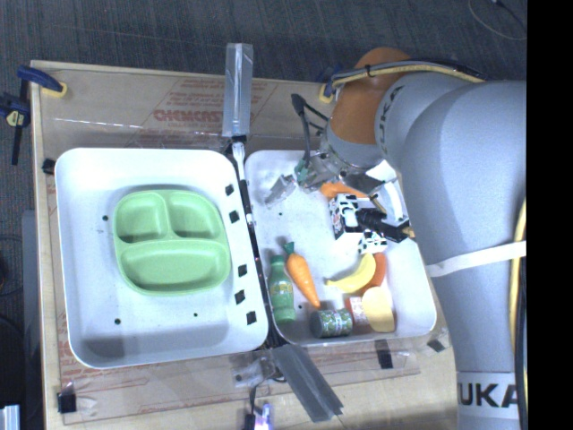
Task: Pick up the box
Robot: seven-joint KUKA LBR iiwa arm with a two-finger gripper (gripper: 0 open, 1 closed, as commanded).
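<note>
The box [351,216], white with black patches, lies in the right bin [269,240] toward its far right side, partly under the arm. My gripper [286,186] hangs over the far left part of that bin, to the left of the box and apart from it. Nothing shows in its grasp. The grey arm with its orange band [358,106] covers the bin's right rim and hides part of the box.
The right bin also holds a green bottle [281,291], a carrot [303,279], a banana [354,274], a can [334,322], a yellow block [379,310] and a small orange item [337,189]. A green divided plate [170,240] sits in the left bin [81,330].
</note>
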